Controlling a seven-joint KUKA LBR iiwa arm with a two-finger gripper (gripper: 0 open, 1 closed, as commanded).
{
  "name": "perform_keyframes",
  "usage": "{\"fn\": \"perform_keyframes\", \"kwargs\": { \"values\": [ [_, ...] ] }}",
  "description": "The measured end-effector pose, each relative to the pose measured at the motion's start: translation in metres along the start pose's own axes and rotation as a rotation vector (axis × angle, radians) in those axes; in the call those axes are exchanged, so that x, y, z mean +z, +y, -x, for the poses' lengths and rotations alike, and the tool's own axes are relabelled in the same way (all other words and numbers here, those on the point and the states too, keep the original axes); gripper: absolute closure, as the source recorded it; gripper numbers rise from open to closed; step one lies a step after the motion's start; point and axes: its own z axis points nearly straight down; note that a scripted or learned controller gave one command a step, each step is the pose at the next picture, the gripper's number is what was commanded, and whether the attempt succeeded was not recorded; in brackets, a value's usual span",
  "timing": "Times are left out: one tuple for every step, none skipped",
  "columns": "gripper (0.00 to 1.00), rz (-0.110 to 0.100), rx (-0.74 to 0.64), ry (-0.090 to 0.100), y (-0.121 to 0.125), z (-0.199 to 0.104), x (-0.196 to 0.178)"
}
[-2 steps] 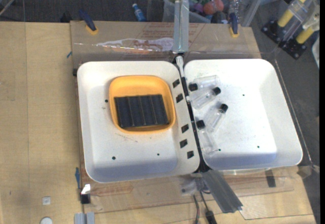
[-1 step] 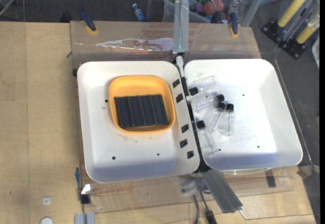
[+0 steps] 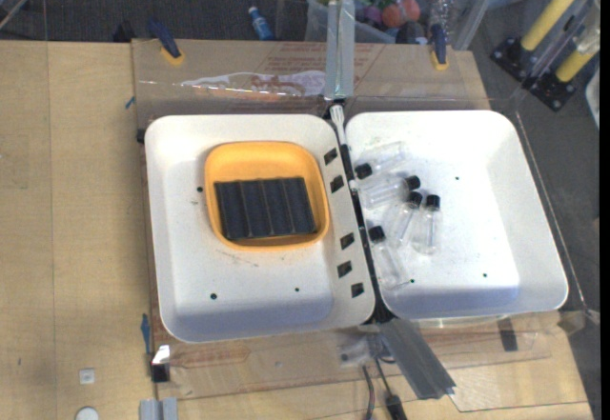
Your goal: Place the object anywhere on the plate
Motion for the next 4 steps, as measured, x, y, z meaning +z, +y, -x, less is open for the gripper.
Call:
{"fn": "perform_keyframes", "kwargs": {
  "values": [
    [1.00,0.000,-0.014,0.000,0.0002,-0.0005,0.0000],
    [1.00,-0.001,-0.018,0.000,0.0003,-0.0007,-0.0001],
    [1.00,-0.001,-0.041,0.000,0.0000,-0.0002,0.0000],
    [1.00,0.000,-0.006,0.001,-0.0004,0.0008,-0.0002]
  ]
}}
